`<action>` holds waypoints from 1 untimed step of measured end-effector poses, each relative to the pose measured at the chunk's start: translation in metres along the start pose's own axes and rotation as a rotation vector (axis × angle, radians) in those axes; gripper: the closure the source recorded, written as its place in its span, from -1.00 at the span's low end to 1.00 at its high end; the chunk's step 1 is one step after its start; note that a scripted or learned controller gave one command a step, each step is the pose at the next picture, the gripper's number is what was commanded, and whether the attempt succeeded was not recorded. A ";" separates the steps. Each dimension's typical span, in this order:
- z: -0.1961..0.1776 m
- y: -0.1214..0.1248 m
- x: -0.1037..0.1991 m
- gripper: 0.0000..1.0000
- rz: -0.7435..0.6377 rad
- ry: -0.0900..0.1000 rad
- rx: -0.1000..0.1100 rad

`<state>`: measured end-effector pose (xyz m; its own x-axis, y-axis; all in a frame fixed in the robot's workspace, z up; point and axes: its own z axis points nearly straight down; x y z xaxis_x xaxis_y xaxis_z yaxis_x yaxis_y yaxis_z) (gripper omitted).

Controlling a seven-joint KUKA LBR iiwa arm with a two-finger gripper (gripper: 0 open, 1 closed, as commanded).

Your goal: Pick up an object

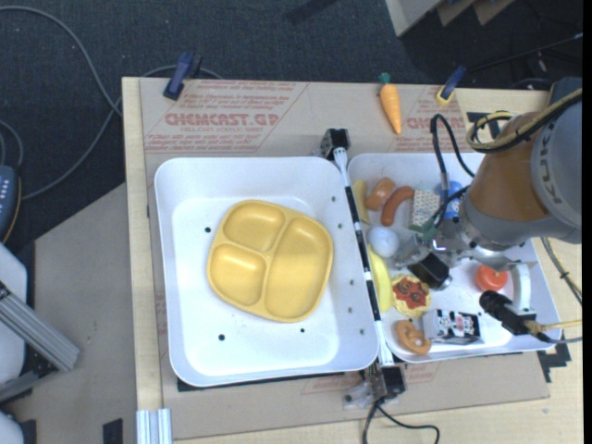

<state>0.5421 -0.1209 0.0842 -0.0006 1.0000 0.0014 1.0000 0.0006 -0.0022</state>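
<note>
The right bin [546,289] holds several toy foods. A brown sausage [398,203] and an orange bun piece [378,193] lie at its far left. A white ball [383,241] sits below them, and a yellow banana [379,285] runs along the left wall. A pizza slice [411,295] and a round pastry [412,337] lie nearer the front, with a red tomato [490,277] to the right. My gripper [428,255] is low in the middle of this bin, between the white ball and the tomato, just above the pizza slice. Nothing shows between its parts.
A yellow divided plate [270,260] lies in the left bin [185,340]. An orange carrot [391,105] rests on the bench behind the right bin. A small white and black item [457,325] lies at the right bin's front. My arm covers that bin's far right.
</note>
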 end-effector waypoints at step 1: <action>-0.010 0.001 0.000 1.00 0.002 -0.001 -0.003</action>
<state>0.5429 -0.1212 0.0945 0.0009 1.0000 0.0006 1.0000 -0.0009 0.0008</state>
